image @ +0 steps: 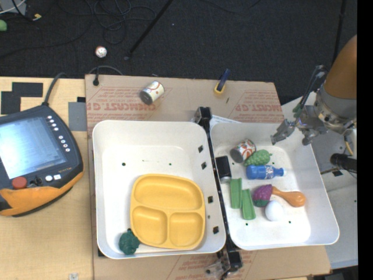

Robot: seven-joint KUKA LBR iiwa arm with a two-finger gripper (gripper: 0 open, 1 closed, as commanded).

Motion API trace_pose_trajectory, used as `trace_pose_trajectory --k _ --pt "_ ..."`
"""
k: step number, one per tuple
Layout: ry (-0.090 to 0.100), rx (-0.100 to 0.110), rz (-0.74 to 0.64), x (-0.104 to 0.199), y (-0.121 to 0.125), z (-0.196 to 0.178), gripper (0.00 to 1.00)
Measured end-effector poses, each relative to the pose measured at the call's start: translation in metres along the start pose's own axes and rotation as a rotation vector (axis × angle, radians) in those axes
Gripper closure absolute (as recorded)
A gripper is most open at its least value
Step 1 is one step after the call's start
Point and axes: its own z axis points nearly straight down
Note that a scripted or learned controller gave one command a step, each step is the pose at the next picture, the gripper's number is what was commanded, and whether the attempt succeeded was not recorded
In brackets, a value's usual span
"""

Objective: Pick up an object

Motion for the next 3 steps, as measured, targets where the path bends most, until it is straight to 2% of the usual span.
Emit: trace_pose_trajectory --k 1,2,3 --pt "-0.001 -0.001 0.000 0.080 -0.025 0.102 0.00" --pt "-0.017 -0.016 0.009 0.102 -0.054 0.107 0.00" --pt "-0.007 -0.004 0.012 0.103 -0.055 0.099 1.00"
